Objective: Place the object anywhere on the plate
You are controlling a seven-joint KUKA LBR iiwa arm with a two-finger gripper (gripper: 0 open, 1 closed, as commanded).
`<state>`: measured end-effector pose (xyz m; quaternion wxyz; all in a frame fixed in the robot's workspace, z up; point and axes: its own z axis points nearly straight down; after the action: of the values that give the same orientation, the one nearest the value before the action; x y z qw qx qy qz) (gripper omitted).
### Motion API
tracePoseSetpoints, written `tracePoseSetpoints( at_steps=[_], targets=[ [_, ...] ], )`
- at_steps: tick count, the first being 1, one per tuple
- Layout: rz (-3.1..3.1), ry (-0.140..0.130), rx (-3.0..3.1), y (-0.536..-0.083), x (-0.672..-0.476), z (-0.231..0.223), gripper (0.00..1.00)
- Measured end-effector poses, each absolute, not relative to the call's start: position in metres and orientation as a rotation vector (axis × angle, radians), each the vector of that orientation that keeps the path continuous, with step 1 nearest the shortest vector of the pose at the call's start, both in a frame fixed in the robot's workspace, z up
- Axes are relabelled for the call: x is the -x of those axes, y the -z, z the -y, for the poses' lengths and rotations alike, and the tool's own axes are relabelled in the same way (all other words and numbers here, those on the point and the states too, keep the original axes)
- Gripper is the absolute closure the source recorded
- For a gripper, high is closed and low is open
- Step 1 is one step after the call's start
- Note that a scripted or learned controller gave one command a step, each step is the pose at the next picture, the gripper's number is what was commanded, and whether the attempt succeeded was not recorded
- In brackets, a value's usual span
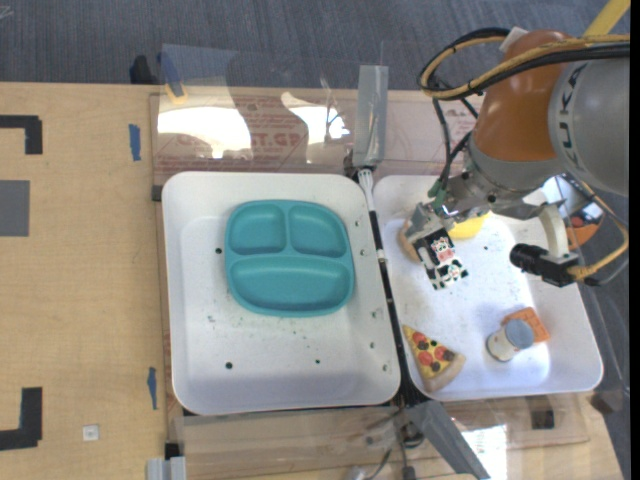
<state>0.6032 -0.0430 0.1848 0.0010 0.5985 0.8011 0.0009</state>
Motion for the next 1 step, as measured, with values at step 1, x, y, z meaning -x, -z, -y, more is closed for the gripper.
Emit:
tracePoseSetpoints(
  at_steps=[1],
  targets=[
    [-2.447, -0.005, -1.967, -0.1854, -0.6076, -0.0262, 1.00]
  ],
)
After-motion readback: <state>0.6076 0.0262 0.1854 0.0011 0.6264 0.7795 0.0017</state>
